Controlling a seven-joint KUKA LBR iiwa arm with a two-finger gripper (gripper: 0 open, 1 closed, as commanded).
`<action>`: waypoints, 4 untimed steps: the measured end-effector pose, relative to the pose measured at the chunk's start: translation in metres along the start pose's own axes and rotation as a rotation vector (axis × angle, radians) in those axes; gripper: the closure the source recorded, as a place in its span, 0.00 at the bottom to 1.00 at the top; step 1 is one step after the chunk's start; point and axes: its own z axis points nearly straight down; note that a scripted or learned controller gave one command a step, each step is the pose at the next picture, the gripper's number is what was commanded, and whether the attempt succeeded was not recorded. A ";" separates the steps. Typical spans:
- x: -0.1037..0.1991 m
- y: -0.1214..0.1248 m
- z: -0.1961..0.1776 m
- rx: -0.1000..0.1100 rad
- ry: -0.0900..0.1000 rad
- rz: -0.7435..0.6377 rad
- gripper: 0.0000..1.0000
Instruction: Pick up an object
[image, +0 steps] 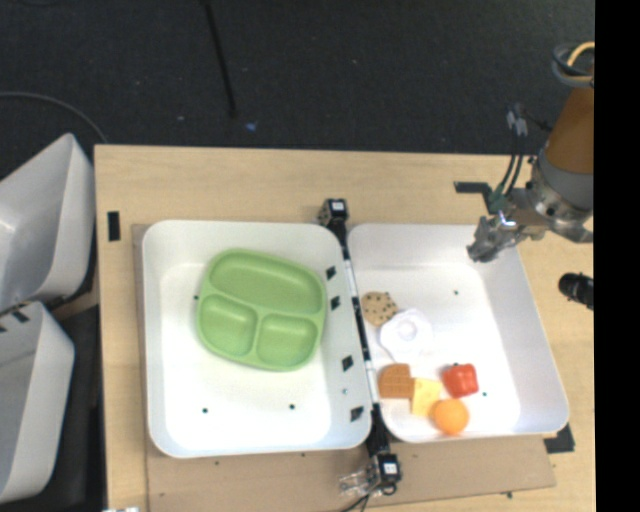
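Dark carpeted floor (300, 60) all around, crossed by a thin black cable (221, 62) at upper left. On it, a pale wooden bench (300, 175), its bare top showing as a border round two shallow white bins set side by side and touching along the middle seam. Left bin (160, 330) taken up mostly by a green divided plate (262, 308) with three compartments, lying flat and slightly turned. Right bin (520, 330) with the small things to be picked, all gathered in its near left part beside the seam. Off the bench's left edge, two bulky white plastic shapes (40, 240), cut by the picture's edge. At upper right, the grey arm (572, 140) with its orange band, reaching in over the far right corner of the right bin. Gripper (488, 240) hanging by that bin's far rim, well apart from the small things, with nothing seen in its grasp; how wide it stands not to be told from this angle. Among the small things: a flat white blob (405, 330) nearest the middle, a round speckled biscuit (377, 307) just beyond it, an orange-brown block (396, 381) by the seam, a yellow piece (425, 396) touching it, a red piece (460, 379) to the right, an orange ball (451, 417) nearest the front rim. Small black clips (334, 211) along the seam and at its ends; any marking on them too small to read.
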 end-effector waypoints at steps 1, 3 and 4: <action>0.047 -0.004 0.003 0.003 0.001 0.000 1.00; 0.138 -0.027 0.007 0.003 0.002 -0.001 1.00; 0.191 -0.041 0.018 0.004 0.003 -0.002 1.00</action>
